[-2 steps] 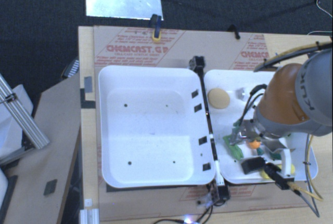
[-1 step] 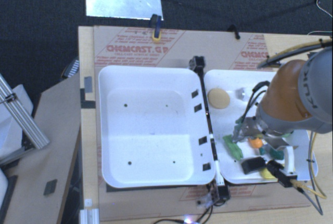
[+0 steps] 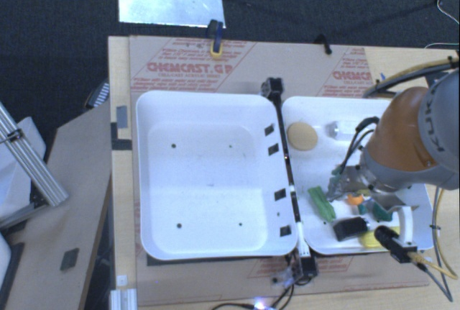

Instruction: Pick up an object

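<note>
Over the right bin (image 3: pixel 305 157) the gripper (image 3: pixel 345 190) hangs low among a cluster of small things, and how its claw stands cannot be told, since the wrist hides it. Just left of it lies a green stick-shaped object (image 3: pixel 322 203), flat on the bin floor, its long axis running from upper left to lower right. A black block (image 3: pixel 350 229) sits below the gripper, with a yellow piece (image 3: pixel 369 239) beside it, and small orange (image 3: pixel 356 198) and teal (image 3: pixel 379 212) bits lie close by on the right. A tan round disc (image 3: pixel 302 136) rests well apart toward the bin's far side. The arm (image 3: pixel 406 139) reaches in from the right, orange band uppermost, bent down steeply over the bin. The left bin (image 3: pixel 208 103) lies alongside.
</note>
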You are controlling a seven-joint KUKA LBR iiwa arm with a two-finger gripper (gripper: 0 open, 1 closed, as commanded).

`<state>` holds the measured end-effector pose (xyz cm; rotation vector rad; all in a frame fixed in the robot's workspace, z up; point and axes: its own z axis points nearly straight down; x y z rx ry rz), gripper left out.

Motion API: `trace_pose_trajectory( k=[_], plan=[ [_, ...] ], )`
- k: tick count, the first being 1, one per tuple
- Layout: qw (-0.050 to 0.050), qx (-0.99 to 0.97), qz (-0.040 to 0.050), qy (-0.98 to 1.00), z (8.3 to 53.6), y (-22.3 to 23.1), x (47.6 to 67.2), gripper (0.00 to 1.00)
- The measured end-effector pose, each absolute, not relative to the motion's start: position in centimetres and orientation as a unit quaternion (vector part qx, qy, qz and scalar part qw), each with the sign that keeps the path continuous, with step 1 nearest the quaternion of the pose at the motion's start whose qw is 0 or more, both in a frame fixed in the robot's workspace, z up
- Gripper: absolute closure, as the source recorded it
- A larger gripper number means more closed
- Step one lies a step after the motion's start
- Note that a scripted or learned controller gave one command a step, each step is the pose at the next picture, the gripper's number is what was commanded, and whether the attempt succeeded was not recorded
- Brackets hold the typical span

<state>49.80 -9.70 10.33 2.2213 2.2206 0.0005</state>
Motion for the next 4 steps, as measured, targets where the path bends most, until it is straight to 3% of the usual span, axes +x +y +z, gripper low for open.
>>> trace_pose_trajectory(
  k=[1, 2, 3, 4],
  plan=[
    [0.002, 0.706, 0.0010, 0.709, 8.4, -10.3, 55.1, 1.00],
    [0.002, 0.707, 0.0006, 0.707, 8.5, -14.0, 54.6, 1.00],
    [0.011, 0.707, 0.0037, 0.707, 34.1, -21.0, 54.7, 1.00],
    [0.004, 0.705, 0.0025, 0.710, 38.4, -18.4, 57.1, 1.00]
  ],
)
